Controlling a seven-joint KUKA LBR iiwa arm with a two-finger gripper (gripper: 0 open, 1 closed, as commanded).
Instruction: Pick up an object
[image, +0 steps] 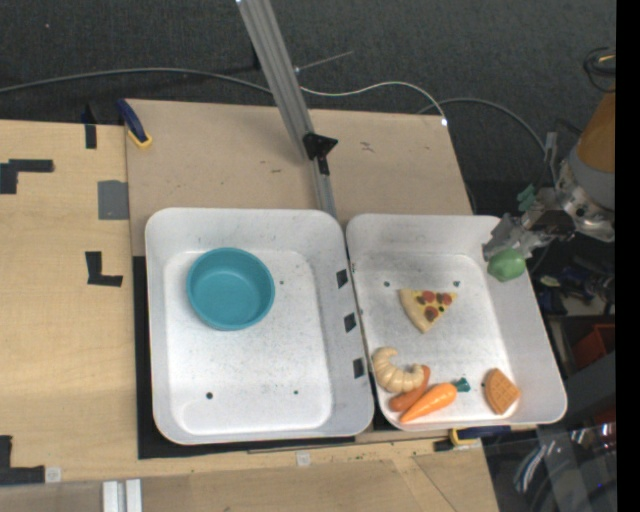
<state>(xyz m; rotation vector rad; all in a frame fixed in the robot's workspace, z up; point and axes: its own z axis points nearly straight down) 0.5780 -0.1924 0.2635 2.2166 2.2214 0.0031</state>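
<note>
Up close and tall: grey pole (285, 75), standing just behind the right bin (525, 330) and leaning up toward the lens. Most likely there to hold something up high.

Biggest of all: wooden bench (60, 330), lying under the right bin and spreading far to its left.

Next: left bin (250, 390), touching the right bin side by side. Both white and low, so easy to reach into from above.

Then the grey arm (605, 140), coming in past the right bin's far right corner. Orange band just showing.

Blue bowl (231, 288), well to the left of the right bin, sitting open side up in the other bin.

Gripper (520, 232), hanging over the right bin's back right corner. Cannot tell if apart or together; too small and dark to see.

Little toys inside the right bin, lying loose and apart enough to grab one at a time: orange carrot (430, 400) at the front, pizza slice (427, 306) in the middle, curly bun (397, 372) at the front left touching the carrot, waffle (501, 391) at the front right corner.

Smallest: green lump (507, 266), right at the back right rim of the right bin. Sits just under the gripper, touching it or nearly so. Looks like the thing being picked. Cannot tell whether truly held or only resting on the rim.
</note>
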